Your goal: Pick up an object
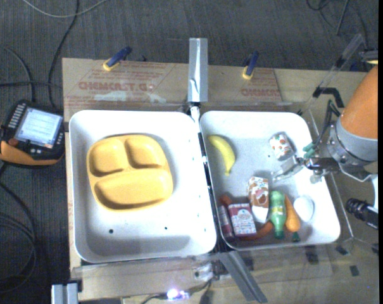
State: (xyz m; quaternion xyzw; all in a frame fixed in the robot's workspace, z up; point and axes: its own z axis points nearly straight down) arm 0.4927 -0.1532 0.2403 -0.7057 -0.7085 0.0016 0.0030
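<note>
Right bin (318,138) has the pickable stuff: banana (223,151) up left, small can (280,145), carton (259,192), red box (242,220), green bottle (277,211), carrot (292,219), white egg (303,208). Jaws (291,168) hang just right of the carton, under the can; can't tell if released or clenched. Left bin (77,170) holds a yellow tray (130,170).

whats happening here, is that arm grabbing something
A grey robot arm with an orange band reaches in from the right over the right white bin, which holds toy food. Its pincer sits low among the items, between a small red-and-white can and a white egg. Nothing is visibly held yet. A yellow banana lies apart at the left, with a green bottle and orange carrot nearer the front. The left white bin holds a yellow divided tray.
</note>
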